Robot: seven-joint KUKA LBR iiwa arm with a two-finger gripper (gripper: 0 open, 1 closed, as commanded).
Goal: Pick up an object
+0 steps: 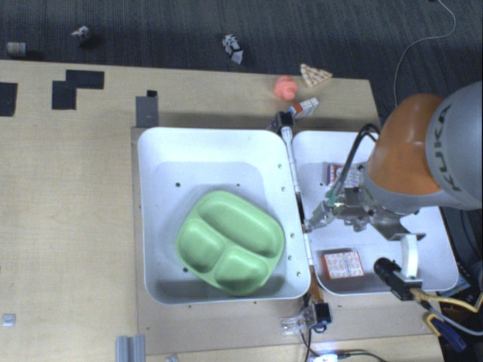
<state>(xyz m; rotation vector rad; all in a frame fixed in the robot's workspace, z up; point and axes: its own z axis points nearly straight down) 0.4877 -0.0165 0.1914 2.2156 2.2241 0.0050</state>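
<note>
1. Here, the grey arm with orange band (411,153) reaches over the right white bin (445,281) from the right.
2. Gripper (339,206) sits low near the divider between the bins; can't tell its state.
3. Small flat red-patterned card-like object (342,264) lies at that bin's front, just beside the gripper, not held.
4. Green three-compartment plastic plate (230,241) lies tilted in the left white bin (155,202).
5. Pink ball (286,88) rests on the bench behind the bins.

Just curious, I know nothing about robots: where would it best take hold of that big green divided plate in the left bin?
Probably at the raised outer rim of the green three-compartment plastic plate, coming straight down from above. It lies flat and looks too wide to span, so one finger inside a compartment and one outside the edge seems likeliest.
</note>
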